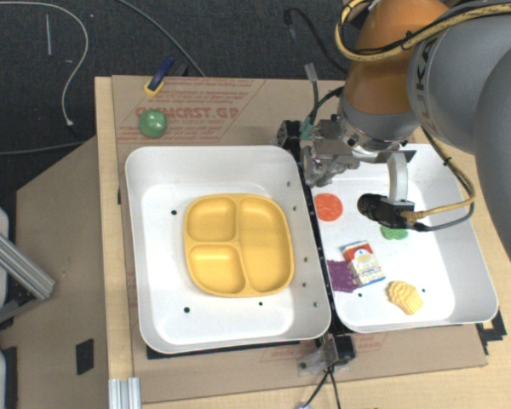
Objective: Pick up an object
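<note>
The right bin [470, 267] holds a flat red-orange disc [328, 206], a small green piece [396, 233], a little white, red and blue box [364, 262], a purple scrap [341, 276] and a ridged yellow item [404, 296]. My gripper [322, 167] hangs under the orange wrist at the far left corner of this bin, just above and behind the red-orange disc. The wrist body hides what lies beneath it. A black part on a cable [381, 209] partly covers the green piece.
A yellow three-compartment plate [238, 245] lies in the left bin [145, 228]. On the cardboard behind the bins sit a green ball [152, 123] and a blue and yellow clip [160, 75]. The grey arm crosses the upper right.
</note>
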Available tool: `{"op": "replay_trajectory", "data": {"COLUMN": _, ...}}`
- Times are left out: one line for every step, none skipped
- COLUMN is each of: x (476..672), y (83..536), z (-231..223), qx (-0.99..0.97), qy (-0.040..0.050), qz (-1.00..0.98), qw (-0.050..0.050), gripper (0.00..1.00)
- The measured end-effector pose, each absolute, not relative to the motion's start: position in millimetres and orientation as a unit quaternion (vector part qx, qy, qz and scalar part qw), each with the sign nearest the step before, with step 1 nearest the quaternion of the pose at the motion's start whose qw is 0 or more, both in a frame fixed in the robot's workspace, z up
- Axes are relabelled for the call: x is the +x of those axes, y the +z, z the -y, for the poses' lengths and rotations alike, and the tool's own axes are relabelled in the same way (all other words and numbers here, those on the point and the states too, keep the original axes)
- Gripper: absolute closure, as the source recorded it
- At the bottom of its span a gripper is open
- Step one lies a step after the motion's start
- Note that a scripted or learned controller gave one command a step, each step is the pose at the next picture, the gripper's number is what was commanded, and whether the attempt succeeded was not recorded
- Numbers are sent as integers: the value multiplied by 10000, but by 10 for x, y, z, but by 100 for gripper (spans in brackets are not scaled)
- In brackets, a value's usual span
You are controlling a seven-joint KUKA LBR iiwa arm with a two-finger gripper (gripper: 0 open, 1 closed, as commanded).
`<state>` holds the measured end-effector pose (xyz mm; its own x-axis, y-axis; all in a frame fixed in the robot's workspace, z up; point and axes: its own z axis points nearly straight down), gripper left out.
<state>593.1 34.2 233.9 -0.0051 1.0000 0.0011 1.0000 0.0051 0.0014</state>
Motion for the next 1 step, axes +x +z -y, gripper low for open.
{"op": "replay_trajectory", "data": {"x": 6142, "y": 2408, "z": -818, "qx": 7051, "qy": 18, "qz": -7091, "qw": 6, "gripper": 100}}
